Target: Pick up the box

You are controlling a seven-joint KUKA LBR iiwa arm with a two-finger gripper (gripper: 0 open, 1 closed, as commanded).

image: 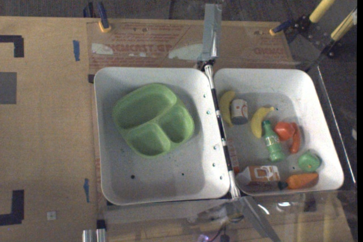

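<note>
The desk (pixel 45 139) is covered in brown cardboard, with blue tape marks and black squares toward its left edge. Two shallow white bins sit on it side by side, touching along their inner rims.

The left bin (pixel 108 178) holds a green divided plate (pixel 153 119) with three compartments, lying in the bin's upper half, nearer the left wall than the right.

The right bin (pixel 317 99) holds the smaller things. The box (pixel 261 174) lies flat in its near-left corner, just beside the near rim. It is orange-brown with a white panel, and its long axis runs roughly left to right, parallel to the near rim; one short end points at the left wall and the other at an orange carrot (pixel 300 181), which lies almost end to end with it along the same rim. A green bottle (pixel 272 143) lies in the middle of the bin, its long axis running up and down the view, cap toward the far rim. Two yellow bananas lie there too: one (pixel 226 106) against the left wall, the other (pixel 260 120) near the centre. Between them is a small can (pixel 239 111). A red-orange object (pixel 288 133) lies just right of the bottle, and a small green rounded object (pixel 309 161) sits near the right wall, just above the carrot.

The end effector's state cannot be told.
</note>
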